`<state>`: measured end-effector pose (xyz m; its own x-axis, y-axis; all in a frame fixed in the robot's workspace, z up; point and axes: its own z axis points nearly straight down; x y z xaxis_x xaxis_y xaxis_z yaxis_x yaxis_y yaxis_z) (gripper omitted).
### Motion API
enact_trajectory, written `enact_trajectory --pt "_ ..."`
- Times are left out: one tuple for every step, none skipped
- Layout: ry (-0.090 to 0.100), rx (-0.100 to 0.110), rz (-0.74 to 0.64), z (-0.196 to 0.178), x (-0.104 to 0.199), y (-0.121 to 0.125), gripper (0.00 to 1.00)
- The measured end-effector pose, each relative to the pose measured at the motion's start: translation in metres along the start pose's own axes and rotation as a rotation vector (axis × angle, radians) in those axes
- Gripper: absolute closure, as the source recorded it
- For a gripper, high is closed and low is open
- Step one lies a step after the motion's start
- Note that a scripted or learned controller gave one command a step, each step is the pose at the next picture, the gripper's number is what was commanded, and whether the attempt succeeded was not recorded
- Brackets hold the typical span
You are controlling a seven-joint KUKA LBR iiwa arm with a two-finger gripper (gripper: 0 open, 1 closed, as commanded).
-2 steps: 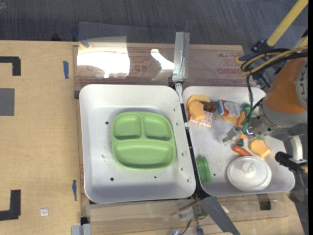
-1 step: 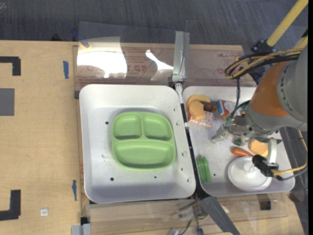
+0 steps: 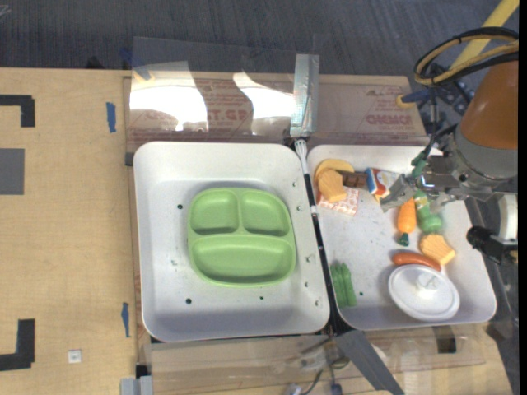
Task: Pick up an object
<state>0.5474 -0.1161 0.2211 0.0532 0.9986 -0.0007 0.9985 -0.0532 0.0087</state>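
At right bin's far edge, gripper hovers over toy carrot; grip state undeterminable. Centre on carrot, avoid neighbouring pcs.

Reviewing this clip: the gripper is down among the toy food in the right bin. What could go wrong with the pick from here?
1. The gripper sits among crowded items: the carrot, a green piece and a yellow wedge lie close together, so it may nudge or pinch more than one.
2. The sausage and white lid lie just below; a knocked item could slide onto them.
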Motion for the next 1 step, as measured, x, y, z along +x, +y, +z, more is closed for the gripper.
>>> enact_trajectory --pt "0.000 0.002 0.122 0.1332 -0.0015 -0.0133 0.00"
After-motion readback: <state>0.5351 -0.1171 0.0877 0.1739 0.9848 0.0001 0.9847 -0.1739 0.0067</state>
